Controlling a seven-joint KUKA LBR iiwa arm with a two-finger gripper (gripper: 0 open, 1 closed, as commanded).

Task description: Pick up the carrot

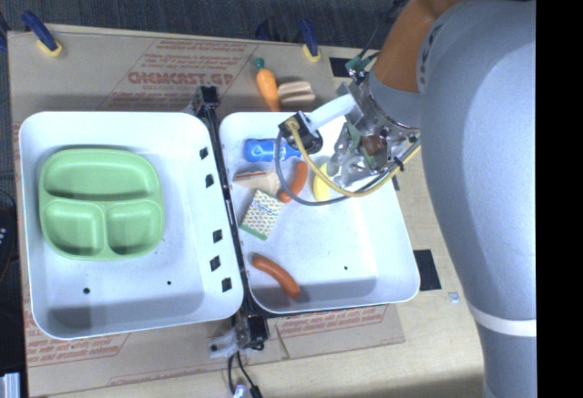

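The carrot, orange with a small green top, lies on the cardboard bench just behind the right bin's back rim, outside both bins. My gripper hangs over the back right part of the right bin, to the right of the carrot and nearer the camera, with a yellow cable looping below it. An orange-red sausage and a yellow piece lie just to its left on the bin floor.
A beige and brown block rests beside the carrot. The right bin also holds a blue item, a patterned pad, a brown stick and another sausage. A green divided tray sits in the left bin.
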